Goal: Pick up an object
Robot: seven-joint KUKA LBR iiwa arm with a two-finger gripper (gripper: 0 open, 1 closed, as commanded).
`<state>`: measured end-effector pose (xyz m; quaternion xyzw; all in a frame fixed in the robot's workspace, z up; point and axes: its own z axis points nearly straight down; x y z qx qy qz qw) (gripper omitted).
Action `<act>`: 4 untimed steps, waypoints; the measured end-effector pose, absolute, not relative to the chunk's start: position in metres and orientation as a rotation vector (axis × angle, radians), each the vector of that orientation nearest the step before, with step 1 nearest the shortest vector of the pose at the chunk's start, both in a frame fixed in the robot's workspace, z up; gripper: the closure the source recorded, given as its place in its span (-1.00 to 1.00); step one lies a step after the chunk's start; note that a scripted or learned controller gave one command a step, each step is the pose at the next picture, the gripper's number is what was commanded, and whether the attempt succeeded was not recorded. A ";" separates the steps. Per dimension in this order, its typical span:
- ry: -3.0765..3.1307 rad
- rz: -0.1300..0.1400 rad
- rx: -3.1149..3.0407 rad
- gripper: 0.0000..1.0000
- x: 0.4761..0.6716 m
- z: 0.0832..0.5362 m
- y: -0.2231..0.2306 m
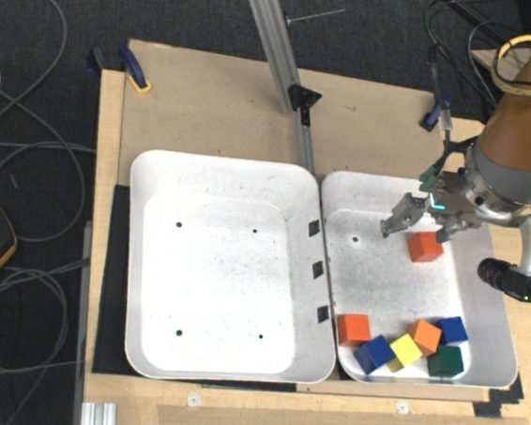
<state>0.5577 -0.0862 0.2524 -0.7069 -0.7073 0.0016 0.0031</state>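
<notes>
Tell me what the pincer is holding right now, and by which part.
Cannot be told: the pincer is just above the small orange-red cube.

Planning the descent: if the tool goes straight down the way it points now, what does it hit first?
Probably the lone orange block just beneath the tool, though depth is hard to judge from this slanted view.

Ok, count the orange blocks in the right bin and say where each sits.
3. One orange block lies near the gripper, toward the bin's far end. Another sits at the near edge beside the divider. The third sits in the near cluster, behind the yellow block. Others may be hidden.
</notes>
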 end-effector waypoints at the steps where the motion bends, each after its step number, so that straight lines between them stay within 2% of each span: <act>1: -2.220 0.001 -2.220 -1.00 0.558 0.255 -0.087; 4: -2.216 0.006 -2.217 -1.00 0.562 0.105 -0.090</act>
